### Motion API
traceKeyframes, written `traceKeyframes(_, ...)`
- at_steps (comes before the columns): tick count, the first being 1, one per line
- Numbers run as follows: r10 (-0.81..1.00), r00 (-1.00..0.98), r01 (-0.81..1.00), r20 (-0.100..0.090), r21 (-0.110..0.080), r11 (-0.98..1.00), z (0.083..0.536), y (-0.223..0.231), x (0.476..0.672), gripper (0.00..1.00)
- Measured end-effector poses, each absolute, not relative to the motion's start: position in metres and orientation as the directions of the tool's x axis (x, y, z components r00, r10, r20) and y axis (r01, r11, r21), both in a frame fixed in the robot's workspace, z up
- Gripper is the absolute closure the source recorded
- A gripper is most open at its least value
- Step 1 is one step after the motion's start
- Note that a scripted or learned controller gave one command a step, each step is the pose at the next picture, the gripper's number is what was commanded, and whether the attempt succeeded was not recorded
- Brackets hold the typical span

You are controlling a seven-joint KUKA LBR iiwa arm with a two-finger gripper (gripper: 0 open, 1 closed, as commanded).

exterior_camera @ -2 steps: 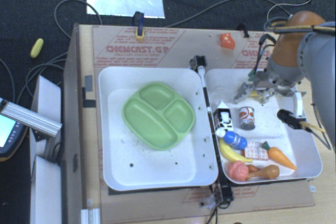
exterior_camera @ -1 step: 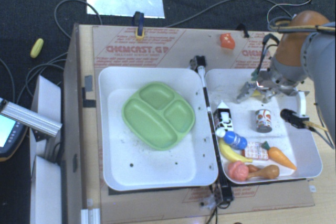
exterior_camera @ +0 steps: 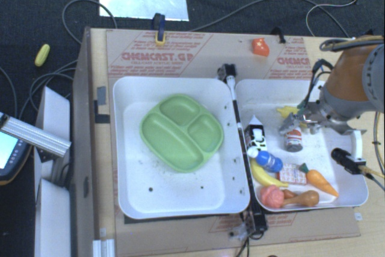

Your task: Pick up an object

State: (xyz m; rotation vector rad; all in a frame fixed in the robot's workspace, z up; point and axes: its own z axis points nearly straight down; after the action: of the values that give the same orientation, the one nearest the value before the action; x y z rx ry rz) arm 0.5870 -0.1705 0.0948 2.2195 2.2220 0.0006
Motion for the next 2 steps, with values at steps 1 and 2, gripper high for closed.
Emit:
traceKeyframes(1, 1.000, 0.009, 0.999, 0.007, -0.042, -0.009, 0.079, -0.147, 0.657, 0.00)
traceKeyframes(2, 1.000, 0.005, 0.999, 0.014, -0.045, -0.004, 0.079, -0.164, 0.660, 0.00)
